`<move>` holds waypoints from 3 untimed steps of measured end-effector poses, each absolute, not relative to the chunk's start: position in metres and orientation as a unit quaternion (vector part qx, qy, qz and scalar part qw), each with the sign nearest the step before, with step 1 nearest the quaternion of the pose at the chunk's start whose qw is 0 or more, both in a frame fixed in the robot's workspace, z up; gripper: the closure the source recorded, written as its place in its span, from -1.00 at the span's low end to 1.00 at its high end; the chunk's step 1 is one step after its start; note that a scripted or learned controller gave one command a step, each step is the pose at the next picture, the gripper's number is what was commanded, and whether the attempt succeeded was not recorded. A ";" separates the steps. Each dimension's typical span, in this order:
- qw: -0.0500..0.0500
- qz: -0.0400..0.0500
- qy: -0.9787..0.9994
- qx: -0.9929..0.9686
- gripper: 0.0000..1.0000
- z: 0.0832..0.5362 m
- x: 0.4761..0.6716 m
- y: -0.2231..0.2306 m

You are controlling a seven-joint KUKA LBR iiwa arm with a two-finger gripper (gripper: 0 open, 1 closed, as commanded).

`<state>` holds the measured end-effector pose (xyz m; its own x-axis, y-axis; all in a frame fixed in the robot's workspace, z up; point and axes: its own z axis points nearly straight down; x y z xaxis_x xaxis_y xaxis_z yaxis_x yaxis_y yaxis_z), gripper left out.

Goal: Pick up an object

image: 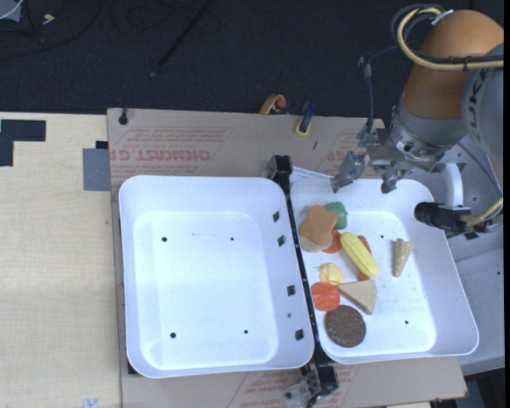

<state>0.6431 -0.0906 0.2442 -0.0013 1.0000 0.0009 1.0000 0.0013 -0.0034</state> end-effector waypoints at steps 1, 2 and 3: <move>0.003 0.002 -0.707 -0.707 -1.00 0.116 0.643 -0.104; -0.001 -0.001 -0.707 -0.707 -1.00 0.090 0.645 -0.088; 0.002 0.001 -0.707 -0.707 -1.00 0.087 0.643 -0.083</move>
